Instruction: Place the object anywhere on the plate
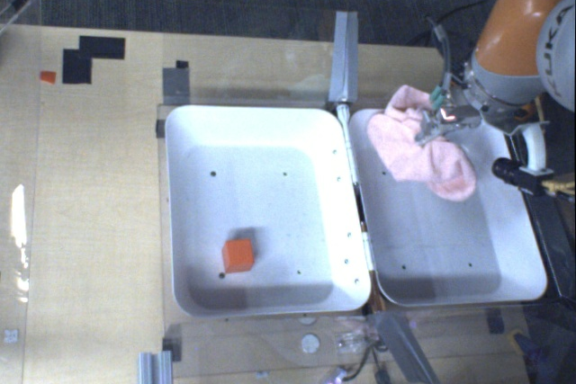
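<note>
a: near first?
b: orange block (238, 255) in the left bin (189, 193), well apart.
a: far?
b: pink cloth (418, 155) in the right bin (504, 265), under the gripper (438, 123), stretching leftward; grip unclear.

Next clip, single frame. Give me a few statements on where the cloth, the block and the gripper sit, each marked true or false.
1. The pink cloth lies in the right bin. True.
2. The orange block sits in the right bin. False: it is in the left bin.
3. The gripper is over the upper part of the right bin, at the cloth. True.
4. The cloth is spread flat. False: it is bunched up.
5. The block touches the cloth. False: they lie in separate bins.
</note>
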Robot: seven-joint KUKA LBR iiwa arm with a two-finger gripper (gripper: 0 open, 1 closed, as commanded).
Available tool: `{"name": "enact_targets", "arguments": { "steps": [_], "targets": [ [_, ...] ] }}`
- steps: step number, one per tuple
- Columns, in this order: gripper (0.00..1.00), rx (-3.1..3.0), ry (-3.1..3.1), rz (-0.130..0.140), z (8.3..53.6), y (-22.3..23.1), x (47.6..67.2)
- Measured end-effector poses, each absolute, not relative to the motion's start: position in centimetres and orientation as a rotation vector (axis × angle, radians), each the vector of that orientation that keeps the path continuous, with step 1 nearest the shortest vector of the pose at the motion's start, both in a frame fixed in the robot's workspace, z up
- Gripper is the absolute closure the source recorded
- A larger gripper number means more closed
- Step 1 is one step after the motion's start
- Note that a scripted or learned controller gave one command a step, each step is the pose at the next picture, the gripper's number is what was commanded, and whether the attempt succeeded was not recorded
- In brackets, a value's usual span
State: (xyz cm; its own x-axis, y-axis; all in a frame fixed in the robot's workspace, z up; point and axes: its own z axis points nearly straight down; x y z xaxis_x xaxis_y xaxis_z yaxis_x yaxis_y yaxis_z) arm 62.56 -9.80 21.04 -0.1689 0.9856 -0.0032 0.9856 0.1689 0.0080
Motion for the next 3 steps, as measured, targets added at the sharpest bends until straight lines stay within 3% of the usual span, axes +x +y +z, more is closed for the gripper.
{"name": "enact_targets", "arguments": {
  "steps": [1, 2, 3],
  "targets": [
    [1.00, 2.011, 2.404, 0.007, 22.5, -9.7, 62.8],
    [1.00, 1.490, 2.761, 0.004, 21.7, -4.6, 62.0],
    [1.00, 0.909, 3.001, 0.005, 21.7, 0.0, 59.7]
  ]
}}
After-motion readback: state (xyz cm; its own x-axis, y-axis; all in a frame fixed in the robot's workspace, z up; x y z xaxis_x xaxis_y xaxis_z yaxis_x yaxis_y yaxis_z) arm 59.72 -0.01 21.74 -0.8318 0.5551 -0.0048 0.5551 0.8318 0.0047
